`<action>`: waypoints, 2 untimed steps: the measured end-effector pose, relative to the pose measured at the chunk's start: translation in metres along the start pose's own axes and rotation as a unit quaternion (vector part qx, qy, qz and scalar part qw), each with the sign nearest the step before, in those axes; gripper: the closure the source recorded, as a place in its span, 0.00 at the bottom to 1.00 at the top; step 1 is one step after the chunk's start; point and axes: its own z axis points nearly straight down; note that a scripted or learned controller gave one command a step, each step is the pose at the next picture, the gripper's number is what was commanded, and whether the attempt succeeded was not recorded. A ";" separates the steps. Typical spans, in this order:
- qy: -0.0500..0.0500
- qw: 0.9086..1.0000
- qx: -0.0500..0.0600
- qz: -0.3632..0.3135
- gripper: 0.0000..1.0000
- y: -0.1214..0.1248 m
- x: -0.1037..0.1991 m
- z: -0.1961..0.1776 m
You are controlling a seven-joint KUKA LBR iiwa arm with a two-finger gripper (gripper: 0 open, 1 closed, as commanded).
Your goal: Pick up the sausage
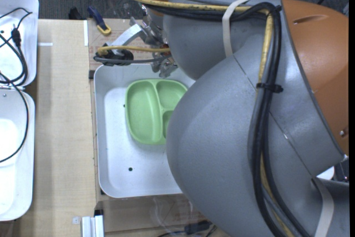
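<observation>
One green plate (145, 114) lies just near of my pincer (158, 53); where the sausage lies, or how wide my pincer stands, I cannot tell.

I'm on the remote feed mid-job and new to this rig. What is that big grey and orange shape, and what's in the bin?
The big grey and orange shape is the robot arm, seen from a fixed camera looking down at a slant; it reaches in from the right and covers much of the view. Below it is a shallow white bin holding a green divided plate, partly hidden by the arm. Cables lie on white trays at the left edge. I cannot make out the sausage, or whether anything is held.
</observation>
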 end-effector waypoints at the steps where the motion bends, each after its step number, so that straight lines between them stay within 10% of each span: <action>1: -0.002 1.000 -0.001 -0.001 1.00 0.001 0.000 -0.008; 2: -0.004 1.000 -0.001 -0.001 1.00 0.002 -0.001 -0.016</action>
